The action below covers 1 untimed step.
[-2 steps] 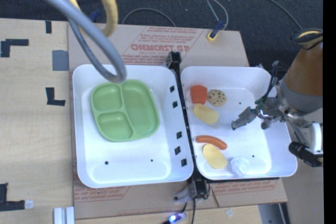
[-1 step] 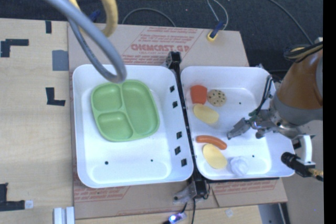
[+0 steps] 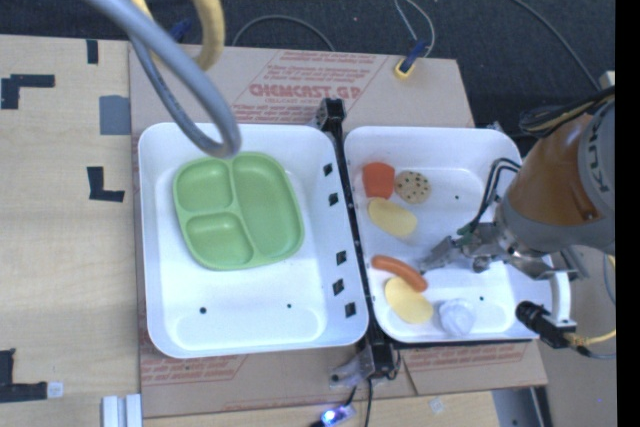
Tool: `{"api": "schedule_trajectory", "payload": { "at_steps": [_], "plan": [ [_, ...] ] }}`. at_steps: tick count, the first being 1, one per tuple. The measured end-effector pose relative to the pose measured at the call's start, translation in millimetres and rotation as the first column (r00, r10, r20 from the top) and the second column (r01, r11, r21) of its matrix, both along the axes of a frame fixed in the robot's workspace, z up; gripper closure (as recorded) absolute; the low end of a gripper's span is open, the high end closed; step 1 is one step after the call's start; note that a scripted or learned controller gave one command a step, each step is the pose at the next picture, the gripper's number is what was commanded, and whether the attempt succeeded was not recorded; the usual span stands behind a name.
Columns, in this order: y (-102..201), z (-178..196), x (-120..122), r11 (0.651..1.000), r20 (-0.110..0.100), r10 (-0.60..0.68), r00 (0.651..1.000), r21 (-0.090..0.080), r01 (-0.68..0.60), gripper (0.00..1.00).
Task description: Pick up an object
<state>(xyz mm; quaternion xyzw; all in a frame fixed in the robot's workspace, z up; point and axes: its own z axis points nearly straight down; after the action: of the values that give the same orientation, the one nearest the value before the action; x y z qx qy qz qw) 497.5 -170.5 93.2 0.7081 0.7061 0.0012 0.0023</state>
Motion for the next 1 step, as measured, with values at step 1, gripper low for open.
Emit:
{"api": "schedule_trajectory", "payload": {
  "at_steps": [1],
  "plan": [
    [1.5,8.3,-2.0,1.000,-0.008,0.004,1.000,0.003,-0.004,1.00]
  ]
}}
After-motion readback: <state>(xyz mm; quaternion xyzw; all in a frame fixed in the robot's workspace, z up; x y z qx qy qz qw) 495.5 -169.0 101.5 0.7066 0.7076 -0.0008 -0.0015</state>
